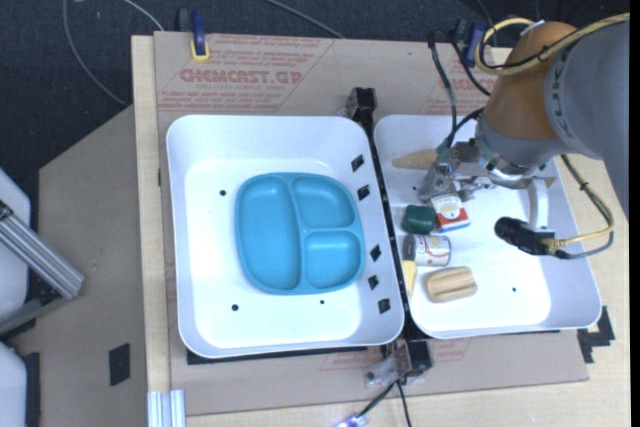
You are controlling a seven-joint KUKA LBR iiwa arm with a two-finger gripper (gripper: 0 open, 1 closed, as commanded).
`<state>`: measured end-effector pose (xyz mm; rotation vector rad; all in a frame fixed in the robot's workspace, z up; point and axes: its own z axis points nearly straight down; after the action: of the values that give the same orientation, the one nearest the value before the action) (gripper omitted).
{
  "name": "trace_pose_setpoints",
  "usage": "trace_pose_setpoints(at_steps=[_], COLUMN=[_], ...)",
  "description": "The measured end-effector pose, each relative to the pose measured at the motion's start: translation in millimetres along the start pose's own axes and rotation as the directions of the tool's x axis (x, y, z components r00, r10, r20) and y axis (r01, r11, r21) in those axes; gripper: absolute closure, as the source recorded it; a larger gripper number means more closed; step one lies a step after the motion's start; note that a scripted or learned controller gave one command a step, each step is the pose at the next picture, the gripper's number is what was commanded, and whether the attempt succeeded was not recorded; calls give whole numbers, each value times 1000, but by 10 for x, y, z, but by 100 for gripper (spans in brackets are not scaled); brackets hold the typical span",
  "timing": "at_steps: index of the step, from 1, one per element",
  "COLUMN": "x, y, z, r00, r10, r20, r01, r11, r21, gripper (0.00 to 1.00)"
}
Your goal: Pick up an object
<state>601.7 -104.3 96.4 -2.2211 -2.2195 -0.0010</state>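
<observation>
1. The grey arm (pixel 590 95) with its orange band (pixel 525 85) reaches in from the right and hangs over the upper part of the right bin (pixel 530 310).
2. The end effector (pixel 450 177) points down and to the left, low over the bin's upper left area; whether it is spread or pressed together, I cannot tell from this angle.
3. Just below it sits a small red-and-white box (pixel 451 212), with a dark green block (pixel 418 218) touching the box's left side.
4. Under those two lies a small can (pixel 432 249) on its side, and below that a tan, bread-like piece (pixel 450 284), near the bin's lower left.
5. A pale wooden stick (pixel 412 160) lies at the bin's upper left, just beside the end effector.
6. A yellow strip (pixel 408 273) rests against the bin's left wall, next to the can.
7. A black piece with a yellow cable (pixel 525 235) hangs over the bin's middle right.
8. The left bin (pixel 200 315) holds a blue divided plate (pixel 298 232), lying flat in its centre.
9. Both bins sit side by side on the counter (pixel 240 70), which is covered with brown board.
</observation>
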Motion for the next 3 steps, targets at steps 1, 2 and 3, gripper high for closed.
trace_pose_setpoints(at_steps=[1, 2, 3], x=[-20, -95, -94], y=[9, 37, 49], z=[-436, -906, -1249], r00=[1000, 1000, 1000], r10=[-1, -1, -2], r20=[2, 3, 2], r01=[1, 1, 2], r11=[1000, 1000, 1000], r21=[-5, -7, -6], gripper=[100, 100, 100])
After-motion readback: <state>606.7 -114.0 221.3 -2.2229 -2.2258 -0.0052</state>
